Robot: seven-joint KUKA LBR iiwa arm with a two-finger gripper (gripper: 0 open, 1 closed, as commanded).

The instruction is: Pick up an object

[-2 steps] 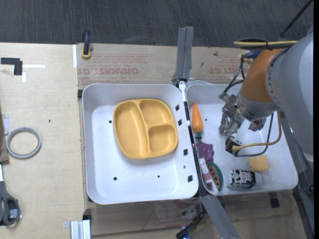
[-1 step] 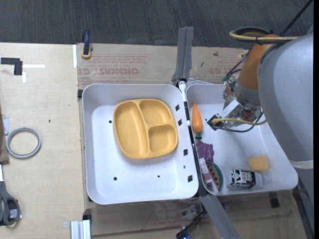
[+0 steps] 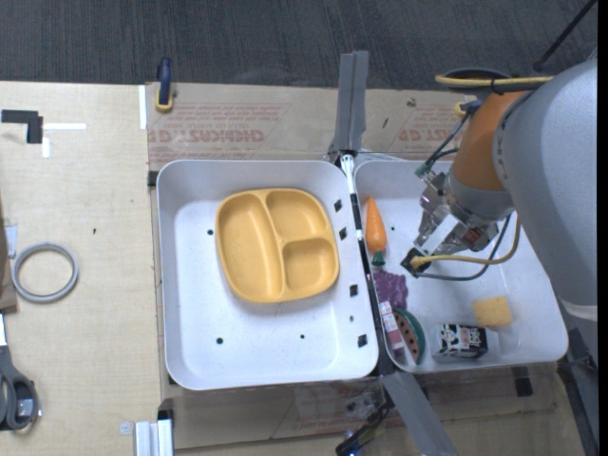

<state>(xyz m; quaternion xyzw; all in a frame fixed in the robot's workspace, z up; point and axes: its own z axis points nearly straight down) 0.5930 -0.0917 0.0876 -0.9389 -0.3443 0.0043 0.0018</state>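
While the gripper hangs over the right bin — I cannot tell whether it is spread or closed from this angle — a carrot lies just to its left by the bin wall. A yellow block and a small carton, possibly milk, sit nearer the front.

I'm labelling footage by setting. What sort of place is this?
Probably a robotics lab bench: a grey arm reaches over two white bins holding a toy carrot and yellow plate, with a tape roll beside.
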